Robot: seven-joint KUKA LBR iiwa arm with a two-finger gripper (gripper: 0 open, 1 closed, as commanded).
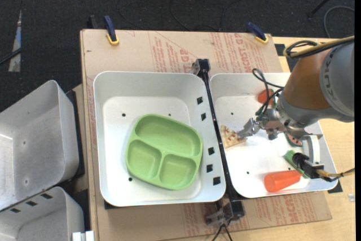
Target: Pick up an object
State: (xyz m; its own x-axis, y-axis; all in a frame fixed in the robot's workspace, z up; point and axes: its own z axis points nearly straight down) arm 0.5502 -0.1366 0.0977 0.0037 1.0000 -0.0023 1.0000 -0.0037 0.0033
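Brown cardboard (169, 45) under the bins is showing red printed letters, too faint to read. The gripper (248, 130) is hanging in the right bin (240, 84) at nine o'clock, over a small patterned piece (231, 135); whether it is open or closed I cannot tell. An orange object (282, 180) is lying at five o'clock. A green divided tray (163, 150) is sitting in the left bin (146, 84).

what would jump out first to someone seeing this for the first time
The light green divided plate lying in the left white bin grabs the eye first. Next comes the grey arm with its orange band, reaching in from the right over the right bin, its pincer low above a small patterned piece. An orange carrot-like object lies near that bin's front edge.
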